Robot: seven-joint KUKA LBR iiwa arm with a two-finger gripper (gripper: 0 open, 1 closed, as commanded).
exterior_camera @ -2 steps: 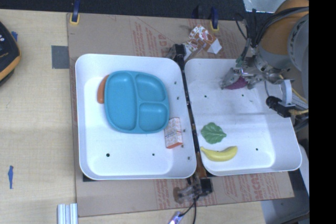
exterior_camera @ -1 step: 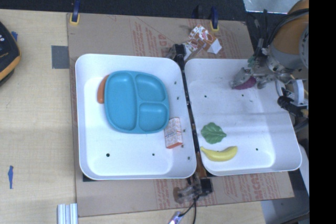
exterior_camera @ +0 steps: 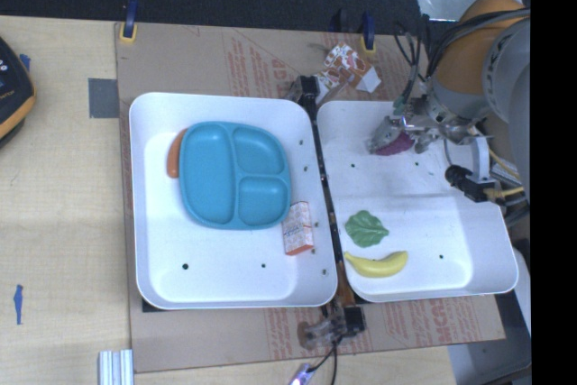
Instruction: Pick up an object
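I see a small purple object (exterior_camera: 394,146) lying at the far end of the right bin (exterior_camera: 469,279), right under my end effector (exterior_camera: 397,136).

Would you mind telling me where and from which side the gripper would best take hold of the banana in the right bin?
Probably at the middle of the banana, coming straight down from above. It lies flat on the right bin floor, curved, with its length running left to right, so the fingers should close across its narrow width. The green leaf sits just above it but apart, and the bin's near wall is close, so a side approach looks cramped.
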